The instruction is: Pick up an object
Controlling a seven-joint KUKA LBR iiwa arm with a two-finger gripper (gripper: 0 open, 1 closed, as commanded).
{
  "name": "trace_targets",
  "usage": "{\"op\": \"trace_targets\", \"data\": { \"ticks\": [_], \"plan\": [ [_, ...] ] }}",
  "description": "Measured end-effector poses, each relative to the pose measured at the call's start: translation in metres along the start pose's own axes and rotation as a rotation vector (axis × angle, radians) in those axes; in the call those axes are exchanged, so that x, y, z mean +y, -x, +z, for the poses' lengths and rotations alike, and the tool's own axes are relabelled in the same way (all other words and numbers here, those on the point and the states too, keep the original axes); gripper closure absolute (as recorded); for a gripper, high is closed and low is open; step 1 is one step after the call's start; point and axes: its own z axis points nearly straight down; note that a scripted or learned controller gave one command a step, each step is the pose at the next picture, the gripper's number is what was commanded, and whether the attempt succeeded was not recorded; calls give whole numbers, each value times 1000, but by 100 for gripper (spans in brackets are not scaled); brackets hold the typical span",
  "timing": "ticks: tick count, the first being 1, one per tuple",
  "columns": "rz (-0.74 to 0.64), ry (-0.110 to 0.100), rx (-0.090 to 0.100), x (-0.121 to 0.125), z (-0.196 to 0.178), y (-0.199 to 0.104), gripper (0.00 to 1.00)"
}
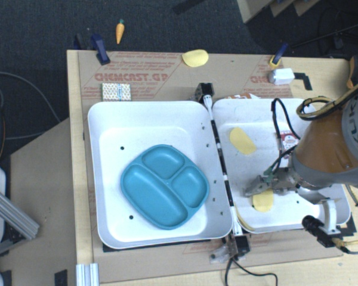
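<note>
In the right bin (322, 219) lie two yellow pieces. One is a flat oval piece (243, 140) near the bin's upper left. The other, a small yellow chunk (263, 202), rests near the front edge. My gripper (259, 187) hangs low in the right bin, just above and touching the top edge of the small yellow chunk. The arm, with its orange band (325, 142), comes in from the right and hides the right half of that bin.
The left bin (107, 130) holds a blue divided plate (164, 185). A red and white packet (288, 140) shows beside the arm. On the bench behind the bins sit a yellow lump (195, 58), a patterned packet (116, 91) and a white block (282, 75).
</note>
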Motion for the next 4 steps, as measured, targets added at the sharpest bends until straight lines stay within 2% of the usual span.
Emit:
{"op": "trace_targets", "data": {
  "ticks": [1,2,3,4],
  "plan": [
    [-1,-2,1,0,0,-20,0],
    [-1,0,0,0,0,-6,0],
    [-1,-2,1,0,0,-24,0],
    [-1,1,-1,59,-25,50,0]
  ]
}}
